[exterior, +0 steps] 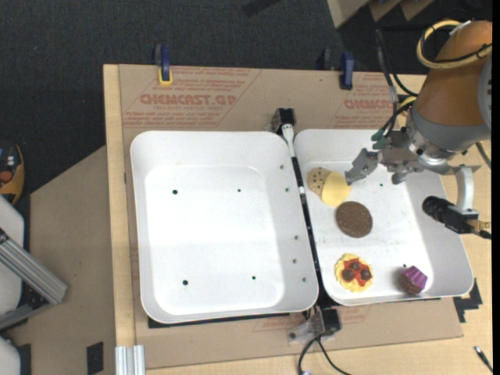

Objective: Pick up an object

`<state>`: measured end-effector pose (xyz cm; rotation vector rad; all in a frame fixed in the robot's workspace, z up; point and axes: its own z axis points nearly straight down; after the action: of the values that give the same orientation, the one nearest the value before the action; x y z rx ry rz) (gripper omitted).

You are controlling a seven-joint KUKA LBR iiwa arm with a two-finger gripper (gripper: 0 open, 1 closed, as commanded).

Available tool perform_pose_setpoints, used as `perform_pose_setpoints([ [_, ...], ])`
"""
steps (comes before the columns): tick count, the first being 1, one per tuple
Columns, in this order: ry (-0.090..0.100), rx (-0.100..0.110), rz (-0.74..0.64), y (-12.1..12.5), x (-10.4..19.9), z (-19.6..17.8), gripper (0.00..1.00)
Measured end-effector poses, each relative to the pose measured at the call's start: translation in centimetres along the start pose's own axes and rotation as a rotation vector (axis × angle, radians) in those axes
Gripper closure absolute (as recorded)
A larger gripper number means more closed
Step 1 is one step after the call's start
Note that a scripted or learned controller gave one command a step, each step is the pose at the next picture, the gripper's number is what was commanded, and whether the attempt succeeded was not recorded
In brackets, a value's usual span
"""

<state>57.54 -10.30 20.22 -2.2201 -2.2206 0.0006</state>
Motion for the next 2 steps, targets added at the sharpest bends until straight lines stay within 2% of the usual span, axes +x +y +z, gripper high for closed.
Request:
perform_pose_setpoints([
  [1,-0.001,-0.009,-0.002,6.0,0.3,12.1,0.0],
  [2,-0.001,-0.017,0.0,6.1,0.2,10.1,1.0],
])
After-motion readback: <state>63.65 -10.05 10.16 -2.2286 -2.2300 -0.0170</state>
